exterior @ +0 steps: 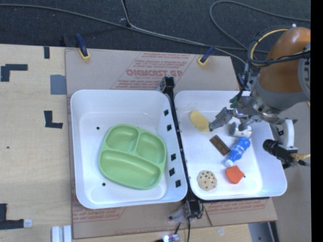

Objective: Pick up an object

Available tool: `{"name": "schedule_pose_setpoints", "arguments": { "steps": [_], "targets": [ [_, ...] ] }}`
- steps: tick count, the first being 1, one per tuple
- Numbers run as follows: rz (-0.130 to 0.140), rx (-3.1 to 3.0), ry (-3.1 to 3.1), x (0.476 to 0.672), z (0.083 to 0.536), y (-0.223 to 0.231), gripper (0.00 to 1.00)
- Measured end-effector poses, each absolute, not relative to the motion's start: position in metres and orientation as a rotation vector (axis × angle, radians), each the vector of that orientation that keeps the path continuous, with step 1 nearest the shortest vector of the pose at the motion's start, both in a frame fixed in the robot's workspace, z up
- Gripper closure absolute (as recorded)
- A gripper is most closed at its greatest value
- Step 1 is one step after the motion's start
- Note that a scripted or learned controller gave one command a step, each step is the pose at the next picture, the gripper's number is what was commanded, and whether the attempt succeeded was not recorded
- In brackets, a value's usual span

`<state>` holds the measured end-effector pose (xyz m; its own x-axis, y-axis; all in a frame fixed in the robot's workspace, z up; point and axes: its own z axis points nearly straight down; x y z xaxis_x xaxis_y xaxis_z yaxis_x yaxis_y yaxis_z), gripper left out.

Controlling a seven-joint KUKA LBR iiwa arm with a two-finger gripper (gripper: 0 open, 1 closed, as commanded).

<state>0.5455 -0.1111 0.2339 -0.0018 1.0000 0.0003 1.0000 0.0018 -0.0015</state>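
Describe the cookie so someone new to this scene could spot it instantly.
Start at the right-hand white bin, the one the arm reaches into. Go to its near-left corner, beside the black divider: the cookie lies there. It is the only round, flat, tan item with dark specks; its nearest neighbour, the orange block, is angular.
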Motion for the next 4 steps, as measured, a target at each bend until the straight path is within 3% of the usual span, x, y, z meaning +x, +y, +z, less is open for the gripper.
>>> {"name": "schedule_pose_setpoints", "arguments": {
  "steps": [3,4],
  "targets": [
    [0.002,-2.221,-2.224,0.535,0.083,-0.104,0.0],
    [-0.001,-2.221,-2.225,0.536,0.095,-0.104,1.0]
  ]
}}
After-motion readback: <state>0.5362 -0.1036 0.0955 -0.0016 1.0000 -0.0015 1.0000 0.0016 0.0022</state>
